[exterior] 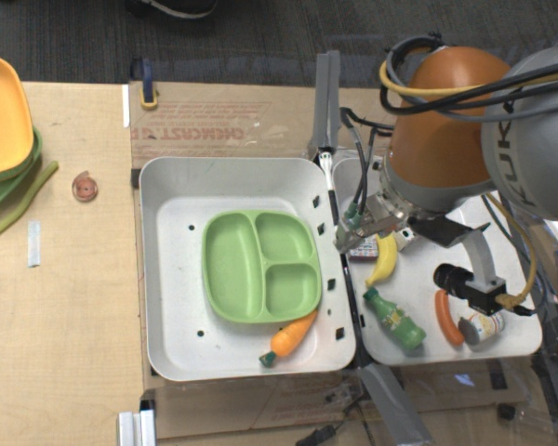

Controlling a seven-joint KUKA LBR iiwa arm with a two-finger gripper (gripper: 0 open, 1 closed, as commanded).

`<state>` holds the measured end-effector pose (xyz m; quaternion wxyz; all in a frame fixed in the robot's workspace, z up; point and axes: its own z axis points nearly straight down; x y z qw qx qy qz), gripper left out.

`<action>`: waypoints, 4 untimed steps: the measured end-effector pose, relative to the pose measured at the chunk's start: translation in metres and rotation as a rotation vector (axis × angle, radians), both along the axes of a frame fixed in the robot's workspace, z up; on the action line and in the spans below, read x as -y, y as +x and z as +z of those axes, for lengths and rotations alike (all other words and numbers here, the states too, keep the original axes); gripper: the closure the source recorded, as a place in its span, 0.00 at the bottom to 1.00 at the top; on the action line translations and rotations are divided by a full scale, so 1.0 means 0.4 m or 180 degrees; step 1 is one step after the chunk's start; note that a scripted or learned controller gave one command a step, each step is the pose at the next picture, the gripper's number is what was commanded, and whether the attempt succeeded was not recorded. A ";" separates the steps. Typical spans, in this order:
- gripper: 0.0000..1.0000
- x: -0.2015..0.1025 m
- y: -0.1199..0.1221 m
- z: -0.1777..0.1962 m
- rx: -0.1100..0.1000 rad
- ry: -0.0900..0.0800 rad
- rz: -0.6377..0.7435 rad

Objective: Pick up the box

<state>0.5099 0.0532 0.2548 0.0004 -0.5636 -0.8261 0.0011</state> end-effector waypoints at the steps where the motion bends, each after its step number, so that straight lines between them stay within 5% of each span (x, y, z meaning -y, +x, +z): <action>1: 1.00 0.062 -0.079 0.088 0.0005 0.0000 0.0476; 3: 1.00 0.052 0.108 -0.025 -0.0001 -0.0007 -0.1069; 4: 1.00 0.129 0.086 -0.012 -0.0004 -0.0003 -0.0543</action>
